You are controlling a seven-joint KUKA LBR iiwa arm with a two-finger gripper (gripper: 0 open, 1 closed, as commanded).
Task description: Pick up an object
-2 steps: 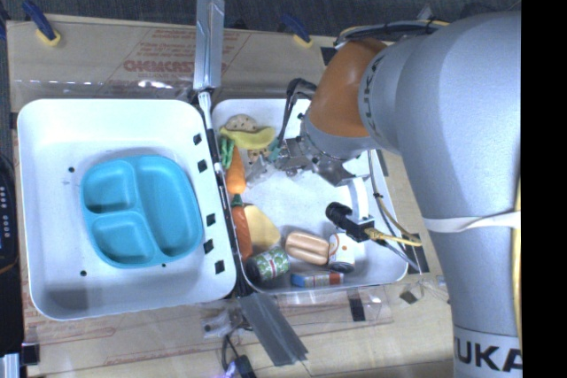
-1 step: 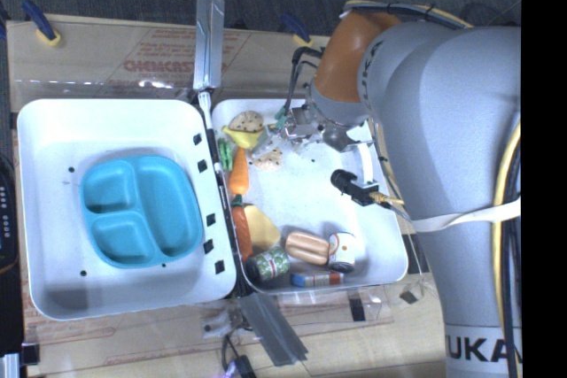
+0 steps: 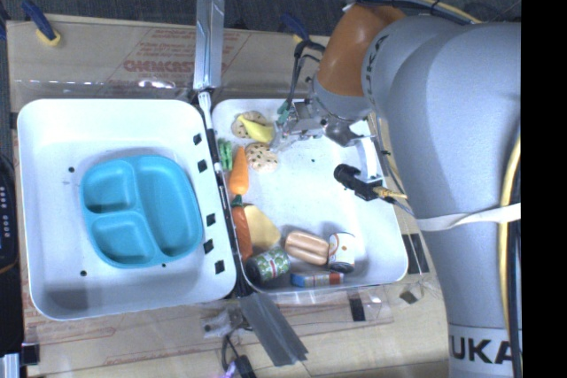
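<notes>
Left bin [image 3: 35,190]: blue divided tray [image 3: 137,210]. Right bin [image 3: 390,252]: toy food along the left and near walls, banana [image 3: 258,130] and cookie [image 3: 260,157] at the far-left corner. Arm enters from right, wrist bent down, gripper [image 3: 291,125] just beside banana; can't tell its opening or any hold.

Robotics lab test cell: grey KUKA arm [image 3: 452,102], two white bins [image 3: 53,190] clamped to a plywood surface [image 3: 115,53], toy food [image 3: 306,248] as props.
</notes>
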